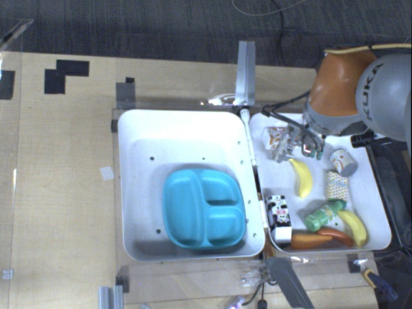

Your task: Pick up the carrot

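Right white bin [383,227], jaws [297,143] above bananas, carrot [320,239] well apart.

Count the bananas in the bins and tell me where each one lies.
2. One banana lies mid right bin, just below the gripper. The other banana lies near that bin's front right corner, beside the carrot. More could be hidden under the arm.
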{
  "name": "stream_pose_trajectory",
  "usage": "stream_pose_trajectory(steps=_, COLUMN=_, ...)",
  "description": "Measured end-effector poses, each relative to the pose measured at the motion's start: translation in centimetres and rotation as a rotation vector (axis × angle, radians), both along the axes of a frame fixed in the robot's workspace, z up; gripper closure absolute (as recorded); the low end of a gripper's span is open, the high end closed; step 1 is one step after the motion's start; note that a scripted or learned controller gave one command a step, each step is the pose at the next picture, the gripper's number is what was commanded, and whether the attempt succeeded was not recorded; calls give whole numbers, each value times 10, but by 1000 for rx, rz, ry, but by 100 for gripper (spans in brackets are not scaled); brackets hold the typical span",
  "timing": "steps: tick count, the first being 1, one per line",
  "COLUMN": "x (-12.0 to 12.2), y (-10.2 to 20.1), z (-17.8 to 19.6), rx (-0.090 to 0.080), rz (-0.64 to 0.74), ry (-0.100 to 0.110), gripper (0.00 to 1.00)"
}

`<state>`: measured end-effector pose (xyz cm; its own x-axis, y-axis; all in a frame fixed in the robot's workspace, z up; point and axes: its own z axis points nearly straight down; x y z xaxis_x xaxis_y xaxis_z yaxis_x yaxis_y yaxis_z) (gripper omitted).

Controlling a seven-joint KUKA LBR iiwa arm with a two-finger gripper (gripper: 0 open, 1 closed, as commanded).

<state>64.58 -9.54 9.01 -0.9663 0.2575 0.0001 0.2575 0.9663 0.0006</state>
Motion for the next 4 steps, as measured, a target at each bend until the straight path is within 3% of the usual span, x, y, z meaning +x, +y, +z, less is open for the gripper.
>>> stream_pose_trajectory(steps=1, x=-1, y=18, z=98, rx=1, rz=-411, ry=-12, gripper=100)
stream_pose_trajectory(steps=2, x=6, y=56, z=116, rx=1, rz=-343, ry=-10, gripper=100)
stream_pose_trajectory(steps=3, x=3, y=46, z=97, rx=0, rz=-316, ry=-9, gripper=100)
stream_pose_trajectory(steps=4, x=11, y=18, z=37, rx=4, rz=-367, ry=-33, gripper=100)
